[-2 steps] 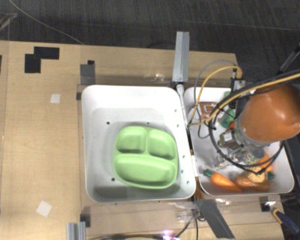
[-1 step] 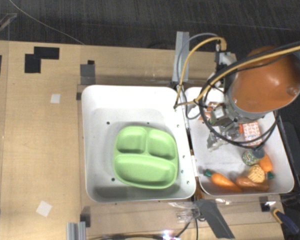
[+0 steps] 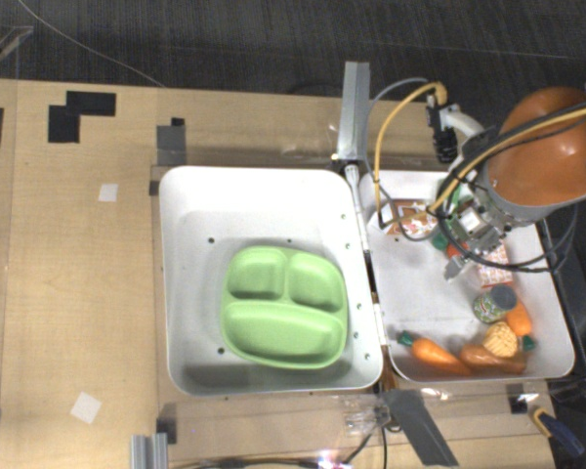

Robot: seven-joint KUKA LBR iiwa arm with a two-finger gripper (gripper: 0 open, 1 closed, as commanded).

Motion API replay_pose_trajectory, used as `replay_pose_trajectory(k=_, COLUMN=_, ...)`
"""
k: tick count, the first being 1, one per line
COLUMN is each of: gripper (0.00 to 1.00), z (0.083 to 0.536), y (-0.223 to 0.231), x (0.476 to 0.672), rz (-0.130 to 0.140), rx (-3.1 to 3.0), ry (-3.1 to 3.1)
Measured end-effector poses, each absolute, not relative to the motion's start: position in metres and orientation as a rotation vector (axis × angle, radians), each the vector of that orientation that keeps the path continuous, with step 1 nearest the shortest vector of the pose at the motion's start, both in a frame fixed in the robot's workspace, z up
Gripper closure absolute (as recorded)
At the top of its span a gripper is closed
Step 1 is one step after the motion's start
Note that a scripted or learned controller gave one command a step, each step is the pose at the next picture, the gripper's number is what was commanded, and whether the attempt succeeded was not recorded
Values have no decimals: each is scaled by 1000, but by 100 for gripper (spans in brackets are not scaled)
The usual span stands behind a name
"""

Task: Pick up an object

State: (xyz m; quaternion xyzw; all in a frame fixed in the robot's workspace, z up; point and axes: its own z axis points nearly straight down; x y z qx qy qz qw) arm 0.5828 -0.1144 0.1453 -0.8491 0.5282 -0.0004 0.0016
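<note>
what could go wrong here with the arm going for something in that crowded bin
1. The small items in the right white bin crowd its lower right corner: the orange toy carrot, the yellow waffle-textured piece and the small round tin sit close together, so a grab may nudge neighbours or catch two things.
2. The claw hangs close to the flat printed packet, which lies low and may slip out of a pinch.

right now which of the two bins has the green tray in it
The left bin holds the green tray. The right bin holds small food items instead, including a carrot, with the gripper over it.
</note>
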Motion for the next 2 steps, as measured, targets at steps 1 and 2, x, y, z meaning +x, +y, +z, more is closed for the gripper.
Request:
replay_pose_trajectory(k=1, gripper=100, z=244, y=-140, x=597, rz=-14, rx=-2516, ry=1869)
replay_pose_trajectory(k=2, gripper=100, z=254, y=-137, x=598, rz=-12, rx=-2511, ry=1866)
